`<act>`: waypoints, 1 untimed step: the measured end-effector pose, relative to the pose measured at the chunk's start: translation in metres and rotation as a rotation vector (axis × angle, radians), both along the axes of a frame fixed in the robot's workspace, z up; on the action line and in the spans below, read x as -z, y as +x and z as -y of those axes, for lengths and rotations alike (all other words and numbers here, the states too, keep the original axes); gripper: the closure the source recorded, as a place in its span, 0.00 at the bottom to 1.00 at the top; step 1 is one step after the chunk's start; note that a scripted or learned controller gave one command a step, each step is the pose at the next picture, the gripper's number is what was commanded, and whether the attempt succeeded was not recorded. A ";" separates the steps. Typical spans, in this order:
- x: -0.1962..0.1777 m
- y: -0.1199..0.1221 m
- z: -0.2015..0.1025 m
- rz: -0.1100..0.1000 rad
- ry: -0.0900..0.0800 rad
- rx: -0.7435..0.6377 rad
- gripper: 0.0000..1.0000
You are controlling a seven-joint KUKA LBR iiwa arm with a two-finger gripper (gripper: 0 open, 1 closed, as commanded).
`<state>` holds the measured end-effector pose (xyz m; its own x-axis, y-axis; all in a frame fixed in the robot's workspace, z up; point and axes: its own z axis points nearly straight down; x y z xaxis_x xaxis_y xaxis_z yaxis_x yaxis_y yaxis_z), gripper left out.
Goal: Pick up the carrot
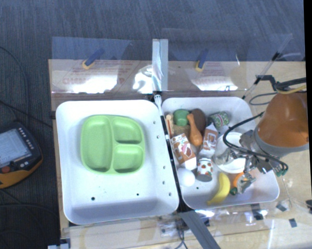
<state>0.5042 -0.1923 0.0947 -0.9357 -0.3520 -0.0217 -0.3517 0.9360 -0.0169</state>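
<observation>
arm cut off at right, hand unclear

The two white bins, left and right, look like smooth moulded plastic with a soft sheen. In the left bin lies a green divided plate of matt plastic. The bench along its far edge looks like pale wood under clear glossy film that throws bright glare. The carrot, near the right bin's far edge, has a smooth, slightly shiny orange skin like toy plastic, and the banana near the bin's near edge is glossy yellow. The arm's orange band is smooth and satin. The floor is dark, rough, ribbed carpet.
</observation>
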 end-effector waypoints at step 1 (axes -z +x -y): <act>0.001 -0.002 -0.032 -0.001 0.001 0.006 0.00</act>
